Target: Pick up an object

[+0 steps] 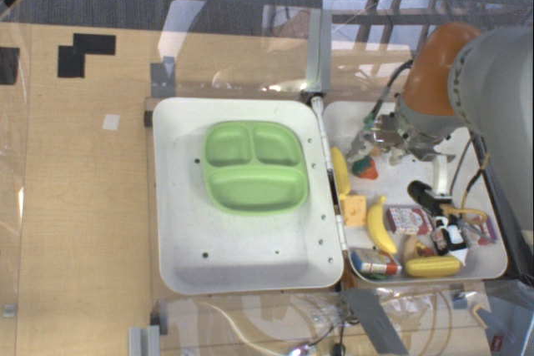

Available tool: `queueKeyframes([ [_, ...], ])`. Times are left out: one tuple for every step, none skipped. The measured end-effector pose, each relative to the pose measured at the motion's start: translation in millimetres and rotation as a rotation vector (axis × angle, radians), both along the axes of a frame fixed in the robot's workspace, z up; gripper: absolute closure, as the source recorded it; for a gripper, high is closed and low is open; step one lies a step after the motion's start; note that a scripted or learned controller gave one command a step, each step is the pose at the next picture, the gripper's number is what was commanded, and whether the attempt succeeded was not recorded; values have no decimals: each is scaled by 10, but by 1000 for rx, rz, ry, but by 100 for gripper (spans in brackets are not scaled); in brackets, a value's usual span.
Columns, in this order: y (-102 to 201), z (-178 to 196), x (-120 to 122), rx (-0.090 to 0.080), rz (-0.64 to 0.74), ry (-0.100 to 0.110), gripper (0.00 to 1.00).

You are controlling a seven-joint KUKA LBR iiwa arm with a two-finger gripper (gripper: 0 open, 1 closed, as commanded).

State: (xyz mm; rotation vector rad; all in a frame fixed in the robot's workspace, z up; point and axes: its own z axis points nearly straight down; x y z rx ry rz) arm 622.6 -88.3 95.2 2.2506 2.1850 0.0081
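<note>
Green divided plate (pixel 254 167) in left white bin (pixel 179 204).
</note>
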Motion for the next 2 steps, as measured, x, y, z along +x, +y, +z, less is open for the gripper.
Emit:
queueKeyframes([
  [218,918,6,0,123,-1,0],
  [-269,235,74,-2,166,3,0],
])
